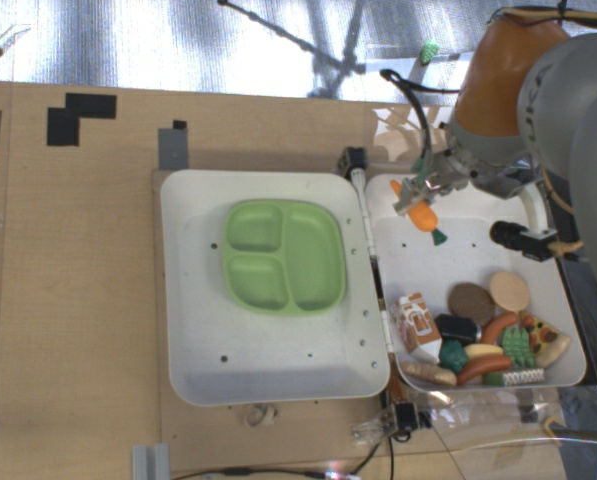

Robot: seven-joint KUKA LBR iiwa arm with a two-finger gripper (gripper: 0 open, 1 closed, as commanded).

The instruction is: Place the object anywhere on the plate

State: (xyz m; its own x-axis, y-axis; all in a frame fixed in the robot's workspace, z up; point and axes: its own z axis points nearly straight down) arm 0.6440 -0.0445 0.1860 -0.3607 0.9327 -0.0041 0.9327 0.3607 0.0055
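Camera view has my hand [425, 190] over the far end of the right bin [478, 238], fingers clamped on a toy carrot [425, 217] that dangles just below them, long axis slanting down to the right. Green plate [283, 256] sits well off to the left in the other bin [208, 298]. Between them is just the two bins' rims, so I'd carry it high. Toy food pile [488, 343] stays behind me, near corner.

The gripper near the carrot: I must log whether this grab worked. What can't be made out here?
- Gripper fingers: small, blurred against clutter; grip on the toy carrot unclear.
- Toy pile in the right bin: overlapping, bottom items hidden.
- Arm: cut by the right edge.
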